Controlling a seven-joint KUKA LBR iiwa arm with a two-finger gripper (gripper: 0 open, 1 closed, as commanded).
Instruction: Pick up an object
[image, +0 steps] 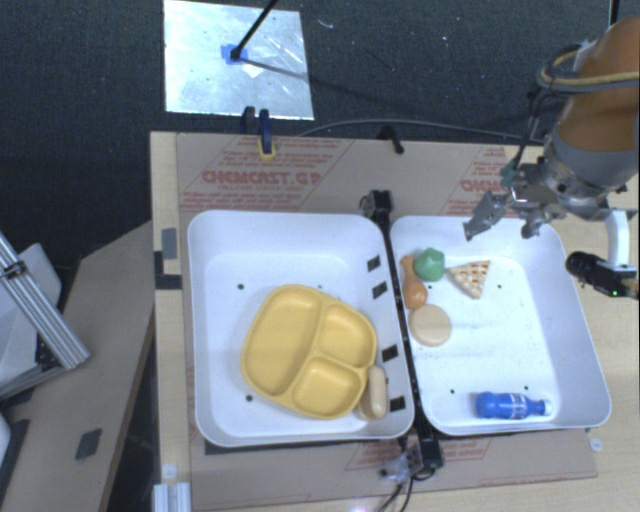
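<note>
Blue bottle (510, 405) lying flat at near edge of right bin (572, 330). Left of divider (396, 300), beige roll (376, 391) touching near corner of yellow compartment tray (308, 349) in left bin (225, 300). Right of divider, tan disc (431, 325), then orange piece (413, 290), with green piece (429, 263) touching it. Pizza slice (471, 277) just right of green piece. Farthest, gripper (504, 222) above far rim of right bin, fingers apart, nothing between them.
</note>
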